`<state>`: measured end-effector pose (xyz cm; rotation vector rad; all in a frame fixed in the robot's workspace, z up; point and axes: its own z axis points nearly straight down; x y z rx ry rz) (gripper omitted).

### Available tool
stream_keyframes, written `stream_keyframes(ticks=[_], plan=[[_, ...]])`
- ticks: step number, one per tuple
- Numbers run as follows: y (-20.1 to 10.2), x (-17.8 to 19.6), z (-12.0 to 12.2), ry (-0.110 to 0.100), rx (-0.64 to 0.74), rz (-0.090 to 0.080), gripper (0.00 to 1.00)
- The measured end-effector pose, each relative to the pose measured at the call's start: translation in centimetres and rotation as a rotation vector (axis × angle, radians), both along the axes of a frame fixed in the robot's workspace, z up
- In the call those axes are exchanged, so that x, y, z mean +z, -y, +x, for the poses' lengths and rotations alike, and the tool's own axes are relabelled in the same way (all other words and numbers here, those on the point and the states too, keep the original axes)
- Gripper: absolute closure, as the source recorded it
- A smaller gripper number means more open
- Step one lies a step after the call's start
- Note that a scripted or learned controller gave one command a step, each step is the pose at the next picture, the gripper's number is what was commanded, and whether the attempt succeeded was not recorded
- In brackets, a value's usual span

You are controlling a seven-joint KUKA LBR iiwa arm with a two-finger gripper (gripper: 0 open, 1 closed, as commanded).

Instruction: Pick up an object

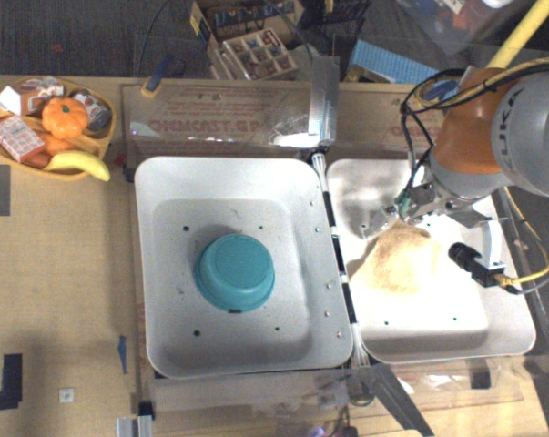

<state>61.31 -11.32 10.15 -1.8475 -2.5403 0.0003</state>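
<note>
Your gripper (394, 218) hangs low at the top edge of the tan cloth (397, 260) in the right bin (511, 335); whether its jaws are open, you cannot tell. Pinch a fold, lift slowly.

Faint reddish capital letters run along the clear plastic sheet (221, 124) lying behind the left bin (156, 189), mirrored or washed out by glare, so no word can be made out with certainty; the grey arm (529, 126) carries dark letters beside its orange band, cut off at the edge and not legible as a whole; the small packets in the yellow dish (10, 148) show printing too small to read.
</note>
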Motion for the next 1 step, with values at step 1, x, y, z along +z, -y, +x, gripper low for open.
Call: stream_keyframes(ticks=[1], plan=[[0.13, 0.62, -0.05, -0.003, -0.004, 0.001, 1.00]])
